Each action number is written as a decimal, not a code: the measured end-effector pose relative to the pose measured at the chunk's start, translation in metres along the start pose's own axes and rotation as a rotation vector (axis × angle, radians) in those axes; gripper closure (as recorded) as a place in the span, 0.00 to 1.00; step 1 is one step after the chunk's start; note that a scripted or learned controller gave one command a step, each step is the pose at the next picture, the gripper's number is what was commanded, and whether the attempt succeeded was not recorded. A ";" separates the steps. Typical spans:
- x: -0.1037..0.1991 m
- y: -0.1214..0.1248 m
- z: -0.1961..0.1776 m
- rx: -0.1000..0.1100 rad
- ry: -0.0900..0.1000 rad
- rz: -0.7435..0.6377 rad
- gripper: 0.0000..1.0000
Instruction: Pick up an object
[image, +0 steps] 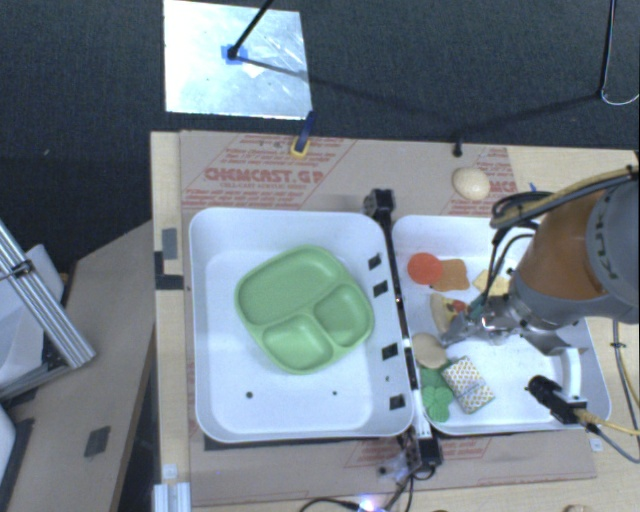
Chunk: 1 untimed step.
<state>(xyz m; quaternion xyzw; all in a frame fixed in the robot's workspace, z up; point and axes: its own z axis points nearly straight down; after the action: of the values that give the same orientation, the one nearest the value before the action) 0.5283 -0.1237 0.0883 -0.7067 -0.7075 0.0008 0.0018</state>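
While the arm (575, 255) reached in from the right, its gripper (462, 325) hung low over the right bin (520, 412), near that bin's left wall and the divider between the two bins. Whether anything sat between its tips could not be told, nor how far it was spread; the tips blurred into the clutter below.

Around it lay a red disc (425, 267) touching an orange-tan piece (452, 273), a beige round object (429, 350) just beside the gripper, green discs (435, 393) and a checkered block (468, 385) nearer the front edge. Open floor remained toward the front right corner.

The left bin (225, 400) held a green divided tray (303, 308), with bare white margin on all sides.

The arm's bulk covered the right bin's far right portion. A pale egg-shaped item (470, 183) rested on the cardboard behind the bins.
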 end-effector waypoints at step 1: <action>-0.001 0.002 -0.013 -0.006 -0.002 0.000 1.00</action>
<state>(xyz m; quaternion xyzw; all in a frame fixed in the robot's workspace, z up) 0.5300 -0.1243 0.1017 -0.7068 -0.7074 -0.0008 -0.0010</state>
